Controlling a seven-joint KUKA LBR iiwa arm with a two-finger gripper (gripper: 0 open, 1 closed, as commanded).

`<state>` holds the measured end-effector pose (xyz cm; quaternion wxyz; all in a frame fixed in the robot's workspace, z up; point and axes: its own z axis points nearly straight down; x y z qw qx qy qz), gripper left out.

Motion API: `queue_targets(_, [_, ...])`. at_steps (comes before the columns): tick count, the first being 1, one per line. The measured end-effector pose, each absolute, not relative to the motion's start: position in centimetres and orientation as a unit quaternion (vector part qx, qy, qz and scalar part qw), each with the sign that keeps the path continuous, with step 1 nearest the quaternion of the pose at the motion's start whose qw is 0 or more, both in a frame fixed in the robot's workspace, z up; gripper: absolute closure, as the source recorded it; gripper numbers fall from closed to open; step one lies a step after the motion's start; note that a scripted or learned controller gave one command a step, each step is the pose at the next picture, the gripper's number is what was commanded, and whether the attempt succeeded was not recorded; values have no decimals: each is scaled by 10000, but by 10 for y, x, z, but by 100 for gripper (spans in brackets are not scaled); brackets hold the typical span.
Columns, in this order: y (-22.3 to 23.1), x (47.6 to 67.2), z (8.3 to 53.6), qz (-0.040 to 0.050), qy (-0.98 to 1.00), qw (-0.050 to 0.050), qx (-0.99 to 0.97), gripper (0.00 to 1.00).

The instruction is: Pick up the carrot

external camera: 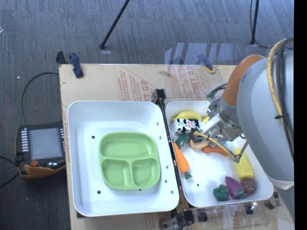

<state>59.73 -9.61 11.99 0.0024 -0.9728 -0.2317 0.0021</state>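
The carrot (181, 159) lies in the right bin (211, 193), tight against that bin's left wall, at centre-right of the frame. Its long axis runs from upper left to lower right, slightly off vertical. A green top shows at the lower end, near (188, 175); dark green also sits at its upper end, and I cannot tell whether that belongs to the carrot.

Open room: bare white floor lies to the carrot's right and below, toward the bin's middle. On its left there is none; the wall and the black divider between bins are just beside it.

Other contents crowd the upper part: a banana (188, 115), a black-and-white toy (186, 124), and an orange-red piece (216, 151). A yellow item (243, 167) lies at the right, and a green piece (220, 192) with purple grapes (235, 187) sits at the lower right.

The gripper (211, 132) is over the upper middle of the right bin, apart from the carrot; the arm (264, 114) covers the bin's right side. Whether the claw is spread or closed cannot be told.

The left bin (79, 128) holds a green tray (129, 159).
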Motion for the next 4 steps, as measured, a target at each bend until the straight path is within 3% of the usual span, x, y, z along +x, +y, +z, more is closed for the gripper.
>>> queue_targets(1, [-85, 551, 85, 41, -3654, 40, -9308, 100])
queue_targets(2, [-85, 552, 86, 34, -3646, 39, -9311, 0])
queue_targets(3, [-86, 524, 106, 39, -2621, 47, -9650, 0])
queue_targets(4, [-14, 492, 187, 25, -1691, 38, -9856, 0])
